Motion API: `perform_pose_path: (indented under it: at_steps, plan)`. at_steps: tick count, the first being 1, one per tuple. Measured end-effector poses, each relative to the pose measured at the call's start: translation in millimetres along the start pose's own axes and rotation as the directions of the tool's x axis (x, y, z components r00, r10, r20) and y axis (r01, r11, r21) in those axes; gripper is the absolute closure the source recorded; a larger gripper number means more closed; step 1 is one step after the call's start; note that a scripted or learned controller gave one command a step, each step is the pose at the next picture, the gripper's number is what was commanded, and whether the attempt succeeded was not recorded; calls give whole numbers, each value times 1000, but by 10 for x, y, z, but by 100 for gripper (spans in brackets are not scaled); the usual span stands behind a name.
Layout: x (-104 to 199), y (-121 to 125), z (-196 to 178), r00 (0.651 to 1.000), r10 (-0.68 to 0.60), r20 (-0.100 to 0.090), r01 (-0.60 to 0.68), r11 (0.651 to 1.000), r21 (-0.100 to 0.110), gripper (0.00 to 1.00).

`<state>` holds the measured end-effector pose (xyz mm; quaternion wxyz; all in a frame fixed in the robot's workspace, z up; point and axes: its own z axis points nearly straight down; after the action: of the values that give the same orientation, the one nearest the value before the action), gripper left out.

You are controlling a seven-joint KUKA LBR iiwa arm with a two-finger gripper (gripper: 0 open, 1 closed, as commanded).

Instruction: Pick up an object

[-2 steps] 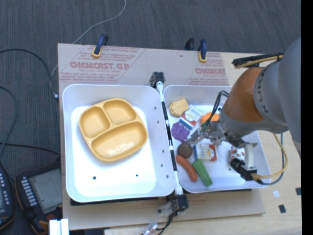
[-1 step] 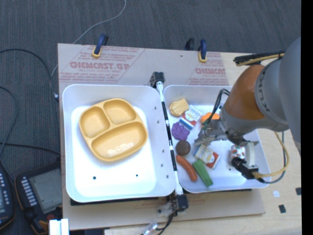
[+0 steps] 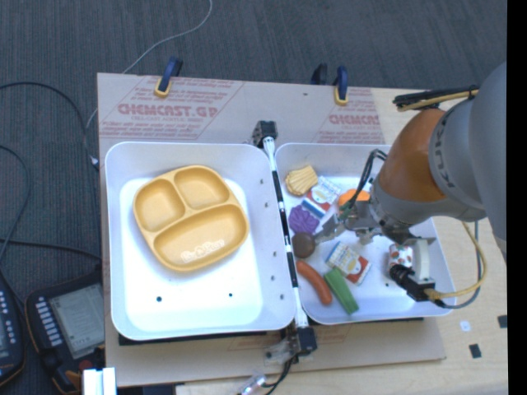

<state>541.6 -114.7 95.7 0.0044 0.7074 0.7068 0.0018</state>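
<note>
The right bin (image 3: 428, 299) holds several small toy foods. A yellow waffle piece (image 3: 301, 178) lies at its far left, with a purple bunch of grapes (image 3: 305, 218) and a brown round piece (image 3: 304, 243) below it. A red sausage (image 3: 314, 281) and a green pickle (image 3: 341, 291) lie near the front wall. A white and red packet (image 3: 346, 260) sits mid-bin, and an orange piece (image 3: 352, 197) shows beside a white packet (image 3: 327, 192). My gripper (image 3: 344, 222) hangs low over the middle of this pile, just right of the grapes and above the packet.
The left bin (image 3: 132, 303) carries a yellow divided plate (image 3: 191, 216). A metal divider rail (image 3: 280, 212) runs between the bins. The grey arm with its orange band (image 3: 412, 167) covers the right bin's far right part. Blue clamps (image 3: 170, 71) hold the board's far edge.
</note>
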Motion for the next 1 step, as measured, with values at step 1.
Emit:
perform_pose_path:
  at_steps: [1]
  plan:
    - [0, 3, -74, 1000, -1, -1, 1, 1000, 3, 100]
